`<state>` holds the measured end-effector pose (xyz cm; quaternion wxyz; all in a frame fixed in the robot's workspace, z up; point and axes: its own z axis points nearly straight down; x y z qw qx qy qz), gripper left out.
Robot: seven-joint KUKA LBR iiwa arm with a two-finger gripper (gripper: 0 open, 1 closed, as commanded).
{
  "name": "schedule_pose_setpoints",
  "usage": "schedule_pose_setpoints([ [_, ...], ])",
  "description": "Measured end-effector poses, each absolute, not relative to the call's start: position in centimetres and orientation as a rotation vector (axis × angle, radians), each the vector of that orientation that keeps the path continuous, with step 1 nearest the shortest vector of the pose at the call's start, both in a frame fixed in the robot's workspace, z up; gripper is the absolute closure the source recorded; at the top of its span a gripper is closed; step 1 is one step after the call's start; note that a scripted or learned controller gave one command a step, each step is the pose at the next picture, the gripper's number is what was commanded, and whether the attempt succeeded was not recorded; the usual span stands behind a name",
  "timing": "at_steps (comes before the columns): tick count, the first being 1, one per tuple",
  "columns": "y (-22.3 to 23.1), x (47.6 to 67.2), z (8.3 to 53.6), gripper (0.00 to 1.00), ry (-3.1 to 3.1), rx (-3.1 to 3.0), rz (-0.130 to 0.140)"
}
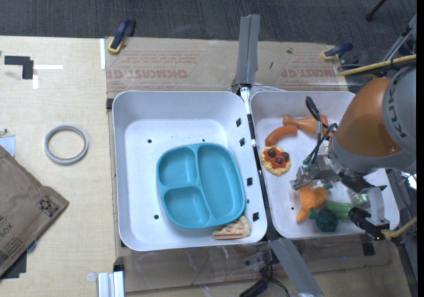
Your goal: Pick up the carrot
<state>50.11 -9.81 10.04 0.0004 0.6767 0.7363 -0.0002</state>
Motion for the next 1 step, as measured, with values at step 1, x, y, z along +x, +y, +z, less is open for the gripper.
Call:
schedule_pose_setpoints([
  [1, -1.89, 52.26, 19.08, 1.0, 2.279, 2.163, -0.003],
])
